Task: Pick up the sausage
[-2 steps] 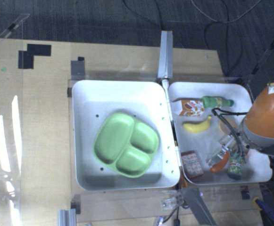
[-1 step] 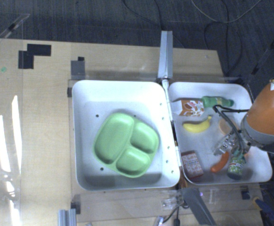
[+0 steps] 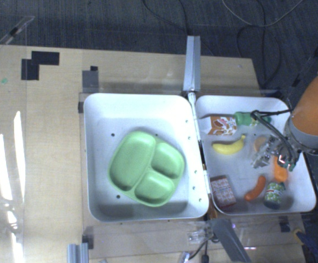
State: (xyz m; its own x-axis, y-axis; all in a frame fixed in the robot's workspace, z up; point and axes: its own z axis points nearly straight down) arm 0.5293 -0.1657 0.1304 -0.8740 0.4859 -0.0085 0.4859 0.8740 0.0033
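Pincer: the pincer (image 3: 272, 153) hangs low over the right bin (image 3: 306, 201), toward that bin's right edge. Its metal parts blur together with cables, so how far apart it stands cannot be told, and nothing can be seen held in it.
Arm: the grey arm with its orange band (image 3: 315, 114) comes in over the right bin's upper right corner and is cut off by the picture's right edge.
Sausage: the reddish sausage (image 3: 255, 188) lies tilted in the right bin, near its lower edge, just below the pincer and apart from it.
Near the sausage: a small dark green can (image 3: 274, 195) stands just to its right; a brown packet (image 3: 223, 192) lies toward the bin's lower left corner.
Other things in the right bin: a banana (image 3: 228, 146) near the middle, an orange-and-white carton (image 3: 223, 125) and a green bottle (image 3: 245, 118) by the upper edge.
Hard to make out: an orange thing (image 3: 279, 172) beside the pincer is partly covered by it and cannot be identified.
Left bin: the left bin (image 3: 96, 147) holds a green divided tray (image 3: 146, 167), lying flat near the middle.
Desk: the pale wooden desk (image 3: 33, 147) carries both bins side by side.
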